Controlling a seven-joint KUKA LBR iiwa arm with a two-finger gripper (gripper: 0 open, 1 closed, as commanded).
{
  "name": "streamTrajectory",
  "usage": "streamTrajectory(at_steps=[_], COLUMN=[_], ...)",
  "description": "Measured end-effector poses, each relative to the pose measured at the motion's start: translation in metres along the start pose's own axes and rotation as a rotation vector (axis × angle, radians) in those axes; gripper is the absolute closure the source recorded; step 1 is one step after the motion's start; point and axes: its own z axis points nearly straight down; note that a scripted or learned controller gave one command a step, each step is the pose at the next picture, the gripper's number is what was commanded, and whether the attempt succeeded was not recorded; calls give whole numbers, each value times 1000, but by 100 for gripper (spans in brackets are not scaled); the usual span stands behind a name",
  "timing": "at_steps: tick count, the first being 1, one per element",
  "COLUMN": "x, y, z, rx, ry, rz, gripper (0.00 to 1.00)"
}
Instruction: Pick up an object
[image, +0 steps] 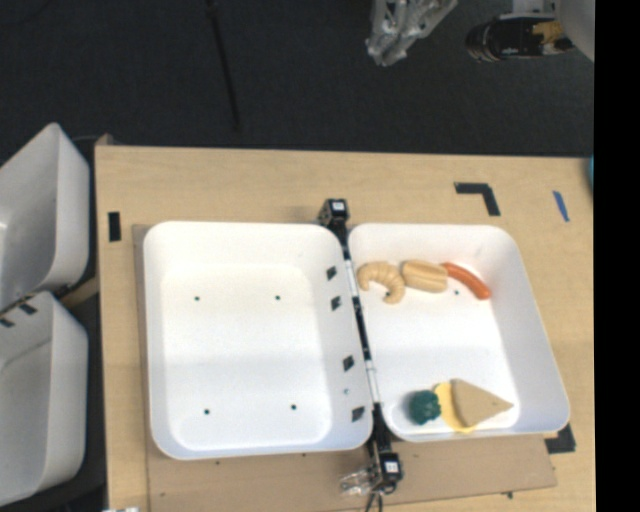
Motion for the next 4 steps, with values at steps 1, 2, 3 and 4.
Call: streamTrajectory(at_steps=[1,2,3,4], x=[100,94,92,93], y=[0,0,1,1], z=[12,11,0,1], rx=[3,3,-1,0], ry=[5,2,1,1], rz=[-6,2,0,-1], gripper=[100,0,100,0])
